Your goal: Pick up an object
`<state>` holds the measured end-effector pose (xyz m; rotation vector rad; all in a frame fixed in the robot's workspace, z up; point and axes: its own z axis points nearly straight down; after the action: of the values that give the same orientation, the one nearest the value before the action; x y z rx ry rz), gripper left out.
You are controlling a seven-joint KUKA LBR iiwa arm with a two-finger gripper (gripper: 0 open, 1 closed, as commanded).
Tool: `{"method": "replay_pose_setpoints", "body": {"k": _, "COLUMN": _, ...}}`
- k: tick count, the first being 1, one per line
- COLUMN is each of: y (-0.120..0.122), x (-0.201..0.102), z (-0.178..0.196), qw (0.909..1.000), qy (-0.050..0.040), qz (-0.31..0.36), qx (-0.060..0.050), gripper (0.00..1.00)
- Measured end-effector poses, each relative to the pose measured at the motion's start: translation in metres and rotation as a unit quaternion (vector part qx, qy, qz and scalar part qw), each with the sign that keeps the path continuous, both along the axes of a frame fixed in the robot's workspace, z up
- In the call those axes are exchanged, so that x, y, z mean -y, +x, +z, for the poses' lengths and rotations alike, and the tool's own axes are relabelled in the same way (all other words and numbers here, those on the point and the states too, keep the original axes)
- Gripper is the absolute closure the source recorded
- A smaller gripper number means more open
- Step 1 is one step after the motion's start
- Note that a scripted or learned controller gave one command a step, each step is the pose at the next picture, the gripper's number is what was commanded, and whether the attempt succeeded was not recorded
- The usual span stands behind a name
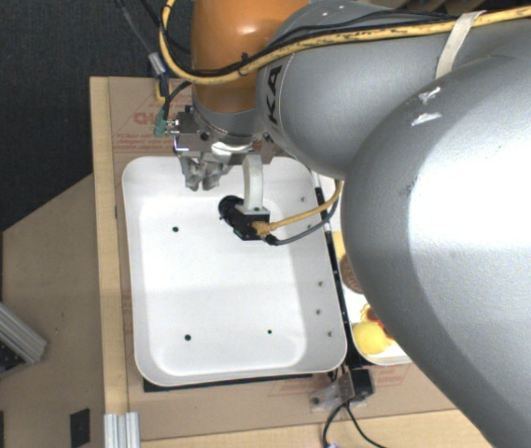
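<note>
My gripper [205,177] hangs over the far part of the left white bin [158,343], a little above its floor. Nothing shows in or under it. A black fitting [239,218] with a yellow cable hangs from the wrist just to the gripper's right, above the bin floor. A yellow object [368,336] lies in the right bin [378,355], of which a narrow strip shows beside the arm. A second yellowish piece [341,247] peeks out further back in that strip. The grey arm hides most of the right bin.
The bins rest on a brown cardboard sheet [111,250]. An aluminium rail [4,323] lies at the left, off the bench. A black connector and cable [356,385] sit at the front edge between the bins. The large grey arm link covers the right side.
</note>
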<state>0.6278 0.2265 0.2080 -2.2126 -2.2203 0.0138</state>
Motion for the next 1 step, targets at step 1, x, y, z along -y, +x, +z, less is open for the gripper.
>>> {"method": "replay_pose_setpoints", "body": {"k": 1, "y": -0.0088, "x": 0.0014, "z": 0.1388, "qw": 0.9999, "qy": 0.0038, "qz": -0.001, "qx": 0.014, "gripper": 1.00}}
